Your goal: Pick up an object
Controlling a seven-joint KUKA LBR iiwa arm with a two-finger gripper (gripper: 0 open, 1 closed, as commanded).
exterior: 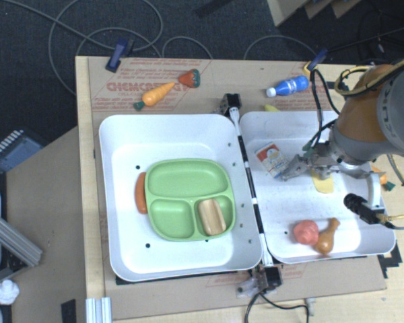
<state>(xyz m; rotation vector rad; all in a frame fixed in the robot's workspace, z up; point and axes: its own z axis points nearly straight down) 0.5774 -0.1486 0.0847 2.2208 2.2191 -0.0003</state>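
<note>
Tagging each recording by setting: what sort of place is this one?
Probably a robotics lab bench: two white bins clamped side by side on a board, toy food like a carrot, loose cables across dark carpet.

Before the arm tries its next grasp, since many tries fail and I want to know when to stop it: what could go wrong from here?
1. The gripper sits low in the right bin beside the small white-and-red packet; it may nudge this flat thing away rather than lift it.
2. A yellow object lies partly under the wrist, so it could be pressed or dragged.
3. The gripper works near the bin's left wall, so a sideways slip might strike it.
</note>
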